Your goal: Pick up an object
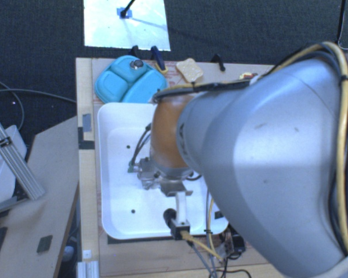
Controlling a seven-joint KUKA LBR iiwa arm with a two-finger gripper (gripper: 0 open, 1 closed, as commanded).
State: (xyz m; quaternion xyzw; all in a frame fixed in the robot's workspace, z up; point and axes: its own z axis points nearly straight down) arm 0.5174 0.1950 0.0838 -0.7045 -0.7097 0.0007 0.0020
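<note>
- The gripper (162,181) hangs low over the near half of the left white bin (116,155), beneath the arm's orange band (165,135). The wrist hides its working end, so I cannot tell whether it is wide, narrow or holding anything.
- The bin floor just to its left shows plain white, so closing there would probably catch nothing. The arm likely needs to line up on a real target first.
- Candidates lie at the far rim. A blue lidded container (130,80) touches the bin's far edge, and a tan sponge-like block (189,69) sits near it to the right.
- To grip well, centre above one item, descend straight and close across its narrow side. The block looks the easier catch.
</note>
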